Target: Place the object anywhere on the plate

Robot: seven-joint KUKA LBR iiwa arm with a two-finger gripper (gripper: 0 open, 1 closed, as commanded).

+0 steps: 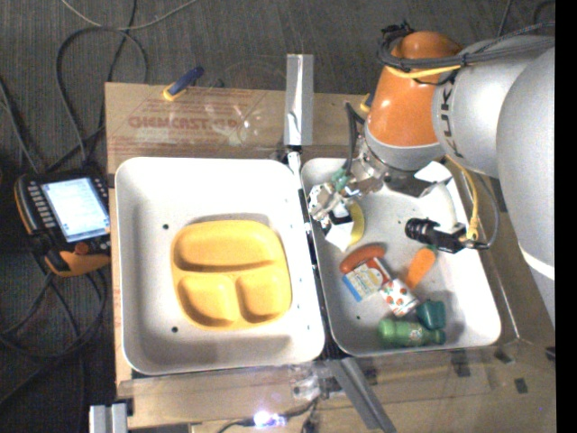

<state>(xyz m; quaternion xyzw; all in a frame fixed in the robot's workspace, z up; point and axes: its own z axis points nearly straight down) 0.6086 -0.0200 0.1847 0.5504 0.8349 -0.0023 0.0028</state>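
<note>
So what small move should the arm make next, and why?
Probably descend a little onto the banana: the gripper hovers at the right bin's upper left corner beside it, while the yellow plate in the left bin has nothing on it.

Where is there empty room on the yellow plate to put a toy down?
All three hollows of the yellow plate lie bare: the long one at the back, two smaller ones in front. White floor of the left bin rings it. The right bin is crowded, with a carrot and green bottle.
</note>
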